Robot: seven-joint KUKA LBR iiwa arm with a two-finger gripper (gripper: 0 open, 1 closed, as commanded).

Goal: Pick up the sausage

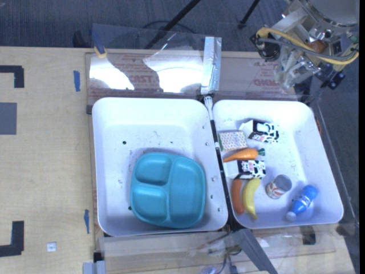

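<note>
bottom edge of view: bench (40, 153) front rail with some clear brackets, nearest the camera. just behind it, two shallow white bins side by side. left bin (114, 119) holds a teal divided plate (169, 190), three compartments, lying in the near half of the bin. right bin (302, 124) holds the small items. sausage (237, 196): reddish-brown, lying lengthwise near the front-left corner of the right bin, close against the divider wall between bins. a yellow banana (250, 197) lies just beside it on the right, touching or nearly touching along its length. behind those, a black-and-white patterned block (251, 168), then an orange carrot (242, 154) lying crosswise with green tip toward the right, then a speckled pinkish card (231, 139), then a second black-and-white item (264, 131) toward the back. right of the banana, a small grey can (278, 186) on its side with open end facing the camera; a blue bottle (301, 202) lies near the front-right corner. gripper (296, 73) sits at upper right, beyond the back rim of the right bin, above the bench and not over the bin contents; yellow cabling looped around the wrist. whether its jaws are apart or together: cannot tell, cluttered at this angle. sausage is well apart from the gripper, at the opposite end of the bin, nearer the camera and to the left. nothing seen between the jaws.
</note>
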